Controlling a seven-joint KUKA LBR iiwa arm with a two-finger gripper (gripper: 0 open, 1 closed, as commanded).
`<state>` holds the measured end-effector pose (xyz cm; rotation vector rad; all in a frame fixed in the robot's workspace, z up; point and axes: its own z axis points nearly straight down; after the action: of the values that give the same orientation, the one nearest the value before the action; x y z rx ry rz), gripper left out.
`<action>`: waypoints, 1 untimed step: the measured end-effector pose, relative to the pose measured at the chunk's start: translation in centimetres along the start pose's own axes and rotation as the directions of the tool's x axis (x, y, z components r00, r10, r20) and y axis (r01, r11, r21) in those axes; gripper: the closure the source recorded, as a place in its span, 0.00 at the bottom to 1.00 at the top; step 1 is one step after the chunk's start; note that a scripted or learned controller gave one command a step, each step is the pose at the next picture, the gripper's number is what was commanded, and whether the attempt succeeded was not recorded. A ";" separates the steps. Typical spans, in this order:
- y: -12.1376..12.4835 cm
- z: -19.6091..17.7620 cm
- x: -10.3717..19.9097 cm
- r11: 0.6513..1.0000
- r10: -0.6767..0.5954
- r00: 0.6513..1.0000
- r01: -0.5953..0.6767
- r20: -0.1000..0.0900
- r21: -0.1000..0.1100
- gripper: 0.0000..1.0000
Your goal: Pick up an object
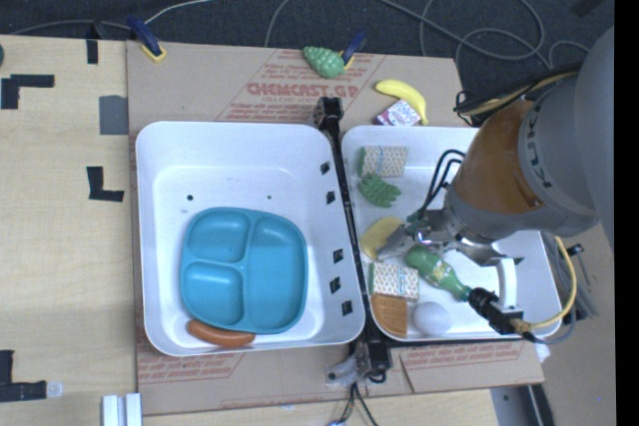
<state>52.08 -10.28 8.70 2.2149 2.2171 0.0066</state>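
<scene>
Arm (519,170), grey with orange band, extends from the right over the right bin (544,299). Left bin (170,150) contains a blue divided plate (243,266) with an orange sausage (220,334) against its near edge. Gripper (424,236) sits low in the right bin, directly above a green bottle (439,271); finger spread cannot be determined. A white egg (431,317) lies near the bottle.
</scene>
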 end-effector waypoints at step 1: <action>0.0 -1.0 -0.1 1.000 0.001 1.000 -0.001 0.002 -0.001 1.00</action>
<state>52.12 -10.37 9.66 2.2142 2.2151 0.0053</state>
